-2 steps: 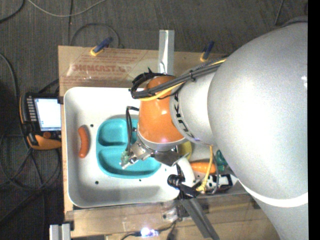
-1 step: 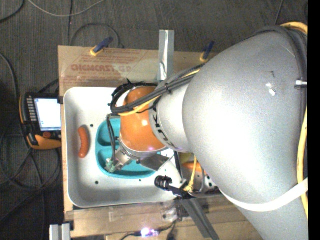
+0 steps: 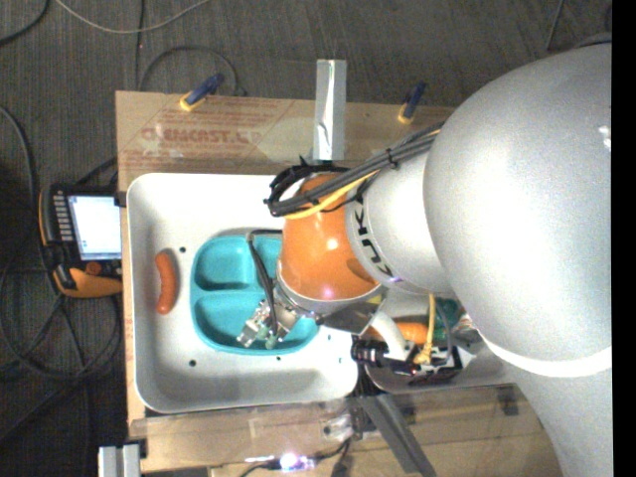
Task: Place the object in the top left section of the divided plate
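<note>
A teal divided plate [image 3: 221, 269] lies in the left white bin [image 3: 149, 202], with a wide section on its left side and smaller ones toward the arm. An orange sausage-shaped object [image 3: 165, 281] lies on the bin floor just left of the plate, apart from its rim. My gripper [image 3: 260, 328] hangs low over the plate's lower section, well right of the orange object. The orange wrist band [image 3: 320, 249] and grey arm hide the plate's right part.
The big grey arm [image 3: 517, 217] covers most of the right bin, where a few coloured items [image 3: 429, 334] peek out. A teach pendant [image 3: 84, 237] sits off the bench at left. Two clamps [image 3: 199, 90] [image 3: 410, 100] hold the board's far edge.
</note>
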### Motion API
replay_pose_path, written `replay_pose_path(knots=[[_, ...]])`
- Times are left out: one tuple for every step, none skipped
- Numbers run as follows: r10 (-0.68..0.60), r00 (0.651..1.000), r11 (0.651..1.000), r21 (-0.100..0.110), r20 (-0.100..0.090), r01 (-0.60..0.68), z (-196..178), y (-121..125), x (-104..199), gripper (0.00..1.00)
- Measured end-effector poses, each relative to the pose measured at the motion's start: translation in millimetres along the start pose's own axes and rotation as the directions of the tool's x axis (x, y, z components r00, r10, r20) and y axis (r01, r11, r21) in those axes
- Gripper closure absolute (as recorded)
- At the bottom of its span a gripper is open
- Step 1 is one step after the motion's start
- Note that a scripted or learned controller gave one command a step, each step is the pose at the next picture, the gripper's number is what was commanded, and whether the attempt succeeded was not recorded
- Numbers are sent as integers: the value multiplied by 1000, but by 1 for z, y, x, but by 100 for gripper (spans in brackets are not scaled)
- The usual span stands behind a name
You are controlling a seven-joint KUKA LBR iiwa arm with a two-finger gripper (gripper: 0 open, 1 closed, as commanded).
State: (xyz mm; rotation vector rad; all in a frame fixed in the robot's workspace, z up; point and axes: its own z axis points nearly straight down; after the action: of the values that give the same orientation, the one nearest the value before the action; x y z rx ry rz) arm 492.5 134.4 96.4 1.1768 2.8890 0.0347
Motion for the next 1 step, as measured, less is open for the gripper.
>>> replay_pose_path(knots=[[-21,1000,999,30,-10,21,-147,-31,-35,100]])
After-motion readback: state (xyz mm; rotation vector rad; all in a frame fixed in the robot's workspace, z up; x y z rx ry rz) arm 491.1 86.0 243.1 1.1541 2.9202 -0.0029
